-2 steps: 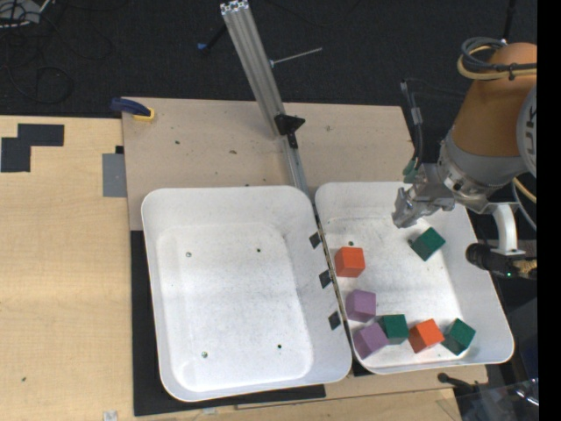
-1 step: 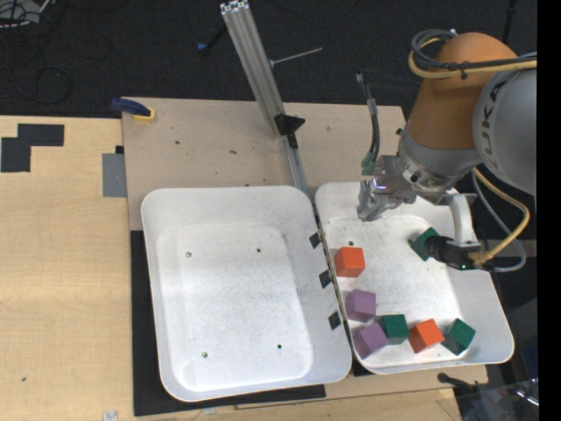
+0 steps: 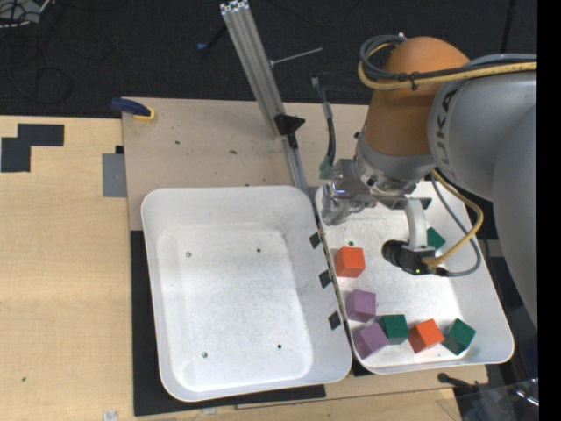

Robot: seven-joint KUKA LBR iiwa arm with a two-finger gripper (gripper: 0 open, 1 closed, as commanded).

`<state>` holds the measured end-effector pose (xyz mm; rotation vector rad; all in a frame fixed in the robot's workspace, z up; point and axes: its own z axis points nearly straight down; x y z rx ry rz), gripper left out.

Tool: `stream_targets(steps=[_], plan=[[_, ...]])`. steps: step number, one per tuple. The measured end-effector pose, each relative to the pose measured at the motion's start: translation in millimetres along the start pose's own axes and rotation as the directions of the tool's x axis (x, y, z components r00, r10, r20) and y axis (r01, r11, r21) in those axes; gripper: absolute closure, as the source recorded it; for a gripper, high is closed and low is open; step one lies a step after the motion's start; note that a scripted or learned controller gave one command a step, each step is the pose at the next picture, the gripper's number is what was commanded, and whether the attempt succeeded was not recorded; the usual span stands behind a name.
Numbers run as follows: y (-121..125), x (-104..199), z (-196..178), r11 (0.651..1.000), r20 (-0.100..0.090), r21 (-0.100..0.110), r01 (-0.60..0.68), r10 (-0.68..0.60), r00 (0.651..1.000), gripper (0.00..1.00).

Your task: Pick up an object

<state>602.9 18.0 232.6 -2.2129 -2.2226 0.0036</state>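
Two shallow white bins sit side by side on the tabletop [image 3: 219,139]: a left bin [image 3: 175,358] and a right bin [image 3: 491,336]. The right bin holds seven small blocks. Two are orange: one [image 3: 351,260] toward the middle, one [image 3: 426,334] near the front. Two are purple, one [image 3: 361,305] just beyond the other [image 3: 370,338]. Three are green: one [image 3: 395,326] between the nearer purple and orange blocks, one [image 3: 458,335] at the near right, and one [image 3: 434,238] farther back, partly hidden by the arm.

Wooden bench [image 3: 61,270] bears two white bins [image 3: 175,226].
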Motion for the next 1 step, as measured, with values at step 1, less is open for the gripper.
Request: stream_targets(steps=[1], plan=[[3.3,52.1,-7.8,1.0,0.002,-0.003,0.0,0.0,1.0,1.0]])
